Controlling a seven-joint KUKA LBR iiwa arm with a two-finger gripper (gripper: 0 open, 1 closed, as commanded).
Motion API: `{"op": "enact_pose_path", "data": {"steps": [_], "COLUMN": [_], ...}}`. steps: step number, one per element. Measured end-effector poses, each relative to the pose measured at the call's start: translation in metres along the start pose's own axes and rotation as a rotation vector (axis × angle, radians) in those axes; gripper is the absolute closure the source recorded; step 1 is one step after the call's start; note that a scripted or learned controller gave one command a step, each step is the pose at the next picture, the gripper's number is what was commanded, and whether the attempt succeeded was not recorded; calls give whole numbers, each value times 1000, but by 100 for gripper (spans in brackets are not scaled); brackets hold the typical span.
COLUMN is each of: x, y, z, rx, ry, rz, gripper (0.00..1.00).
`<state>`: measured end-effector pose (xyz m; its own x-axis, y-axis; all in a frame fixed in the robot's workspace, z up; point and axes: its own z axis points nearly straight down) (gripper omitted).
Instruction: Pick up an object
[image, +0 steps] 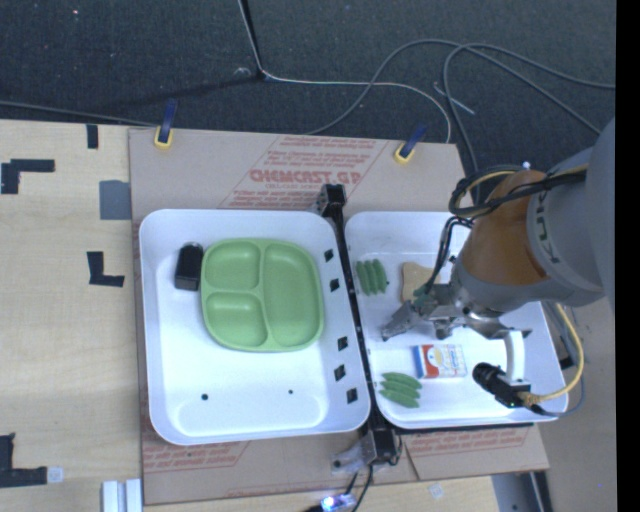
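Observation:
My gripper (415, 322) hangs low over the middle of the right bin (520, 410), open, with nothing between its fingers. Beside it to the upper left lies a ridged green piece (372, 276), and a tan wedge (413, 278) sits just above it. A small white carton with red and blue print (441, 360) lies just below the gripper. A green pea pod (401, 389) rests near the bin's front left. In the left bin (165, 400) lie a green divided plate (263, 294) and a small black block (188, 267).
The grey arm with its orange band (500, 250) covers the right bin's right side. A black divider (345, 320) runs between the bins. Cables (400, 70) trail across the dark floor behind the bench.

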<state>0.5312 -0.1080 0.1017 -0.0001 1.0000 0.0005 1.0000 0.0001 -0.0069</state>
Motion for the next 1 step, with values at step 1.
{"op": "enact_pose_path", "data": {"steps": [1], "x": [1], "y": [1], "z": [-13], "rx": [-3], "ry": [0], "rz": [-2], "gripper": [100]}}
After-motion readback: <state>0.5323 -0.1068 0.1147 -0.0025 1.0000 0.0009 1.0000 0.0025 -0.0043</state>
